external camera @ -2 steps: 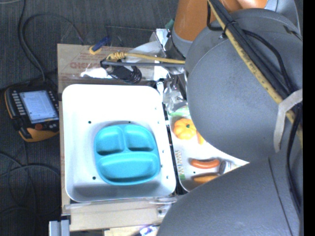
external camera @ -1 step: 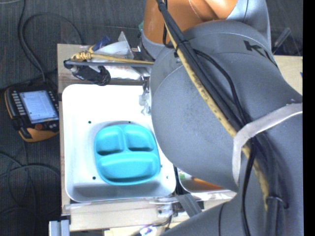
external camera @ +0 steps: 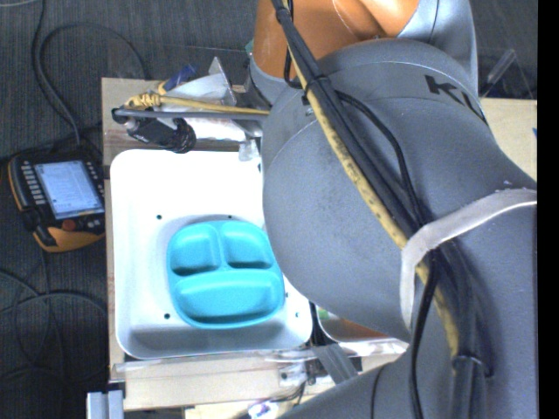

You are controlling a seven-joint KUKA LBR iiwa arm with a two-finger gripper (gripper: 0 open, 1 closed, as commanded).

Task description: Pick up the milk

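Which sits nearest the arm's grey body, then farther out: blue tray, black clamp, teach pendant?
1. Blue tray, in the white bin, its right edge under the arm.
2. Black clamp, beyond the bin's upper-left corner.
3. Teach pendant, off the bench, far left.

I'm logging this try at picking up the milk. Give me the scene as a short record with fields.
bin: shallow white plastic bin, left of the arm
in bin: light blue plastic tray with three compartments, lying flat
arm: large grey arm with orange band, covering the view's right side
beside bench: handheld control pendant with screen on the floor
milk: cannot tell where
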